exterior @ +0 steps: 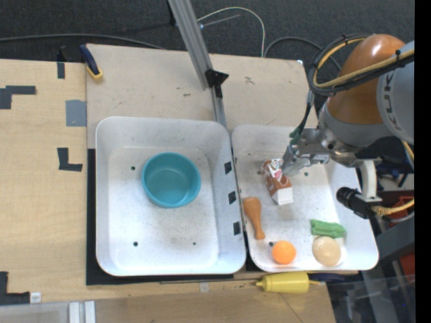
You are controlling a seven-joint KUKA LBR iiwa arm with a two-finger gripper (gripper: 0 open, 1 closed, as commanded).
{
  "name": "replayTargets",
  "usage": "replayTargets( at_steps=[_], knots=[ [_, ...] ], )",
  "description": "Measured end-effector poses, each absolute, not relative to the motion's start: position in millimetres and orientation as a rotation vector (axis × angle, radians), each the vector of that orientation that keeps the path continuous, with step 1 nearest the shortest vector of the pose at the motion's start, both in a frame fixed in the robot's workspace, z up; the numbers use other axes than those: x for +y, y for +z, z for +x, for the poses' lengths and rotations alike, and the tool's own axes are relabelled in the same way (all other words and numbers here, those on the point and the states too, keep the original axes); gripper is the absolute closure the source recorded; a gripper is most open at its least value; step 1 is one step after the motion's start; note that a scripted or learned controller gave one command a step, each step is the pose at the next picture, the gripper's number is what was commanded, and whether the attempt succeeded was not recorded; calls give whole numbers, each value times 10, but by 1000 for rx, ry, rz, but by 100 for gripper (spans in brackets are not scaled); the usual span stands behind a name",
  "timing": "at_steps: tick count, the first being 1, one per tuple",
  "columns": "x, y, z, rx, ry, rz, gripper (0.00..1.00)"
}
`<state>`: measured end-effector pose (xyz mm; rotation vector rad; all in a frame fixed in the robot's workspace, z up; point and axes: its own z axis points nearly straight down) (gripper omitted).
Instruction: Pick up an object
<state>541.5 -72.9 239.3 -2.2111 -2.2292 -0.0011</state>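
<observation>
A small carton (277,182), white with red and brown print, is seen lying in the right bin (350,254), toward its middle. Nearer, an orange ball (284,252), a pale round object (326,250), a green item (328,229) and a drumstick-shaped toy (254,216) are found. In the left bin (114,180) a teal bowl (171,180) sits. The gripper (291,164) is poised at the carton's far edge; whether its jaws are apart cannot be told.

A: Counted two white bins: left bin (108,180) and right bin (363,247).

B: Contents?

A: Logged one teal bowl (171,180), one small carton (277,182), one drumstick toy (254,216), one orange ball (284,252), one green vegetable (328,229), one beige round item (326,250). Noted one yellow bottle (286,283) outside.
</observation>
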Motion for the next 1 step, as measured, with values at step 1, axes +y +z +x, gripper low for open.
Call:
replayTargets(
  at_steps=[1],
  knots=[
    [-176, 2327, 5608, -2228, 1, -2212, 100]
  ],
)
